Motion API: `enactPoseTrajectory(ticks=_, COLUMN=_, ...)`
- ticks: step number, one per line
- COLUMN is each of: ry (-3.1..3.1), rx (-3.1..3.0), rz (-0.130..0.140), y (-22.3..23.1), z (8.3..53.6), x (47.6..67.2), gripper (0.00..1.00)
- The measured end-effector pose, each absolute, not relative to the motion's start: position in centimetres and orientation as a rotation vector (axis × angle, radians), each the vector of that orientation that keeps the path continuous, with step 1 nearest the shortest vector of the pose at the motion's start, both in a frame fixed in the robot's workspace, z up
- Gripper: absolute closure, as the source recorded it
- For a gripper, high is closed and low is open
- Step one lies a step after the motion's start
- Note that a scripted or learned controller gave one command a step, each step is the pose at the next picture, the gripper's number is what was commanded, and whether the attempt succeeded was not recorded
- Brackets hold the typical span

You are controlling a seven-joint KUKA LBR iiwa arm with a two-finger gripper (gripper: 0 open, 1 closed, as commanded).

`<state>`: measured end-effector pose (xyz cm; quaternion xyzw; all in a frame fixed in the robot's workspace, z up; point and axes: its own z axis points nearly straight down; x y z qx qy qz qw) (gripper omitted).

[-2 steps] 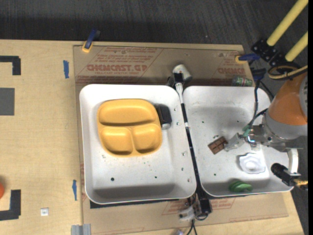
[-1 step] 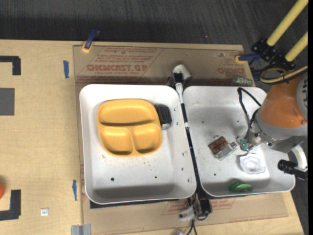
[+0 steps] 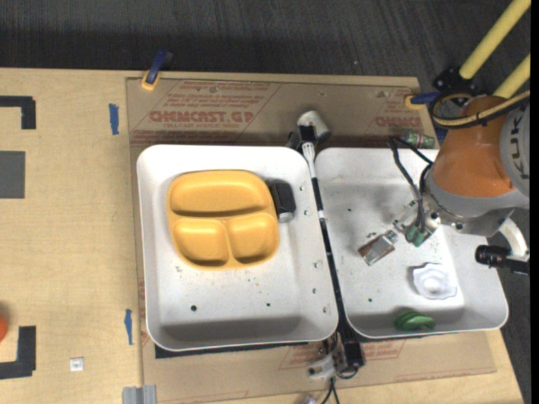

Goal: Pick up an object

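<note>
Hovering pincer [image 3: 414,228] over right bin [image 3: 358,171], finger state unclear; needing descent onto small metallic piece [image 3: 377,248] just left.

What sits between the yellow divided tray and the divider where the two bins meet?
In the camera view, a small black object lies against the right edge of the yellow divided tray, between it and the bins' shared divider.

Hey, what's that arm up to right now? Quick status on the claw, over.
Claw low in right bin, over a small metal piece. Grip unclear. White cap and green piece nearby. Yellow tray in left bin.
</note>
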<state>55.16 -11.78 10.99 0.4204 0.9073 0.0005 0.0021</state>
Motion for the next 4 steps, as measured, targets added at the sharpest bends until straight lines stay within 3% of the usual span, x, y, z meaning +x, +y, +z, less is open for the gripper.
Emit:
enactPoseTrajectory(ticks=1, ry=2.899, rx=1.200, rz=0.002, y=-10.5, z=8.6, x=60.2, gripper=0.00)
enactPoseTrajectory(ticks=3, ry=2.715, rx=1.578, rz=0.001, y=-10.3, z=8.5, x=52.9, gripper=0.00)
enactPoseTrajectory(ticks=4, ry=2.702, rx=1.605, rz=0.000, y=-10.4, z=11.1, x=51.3, gripper=0.00)
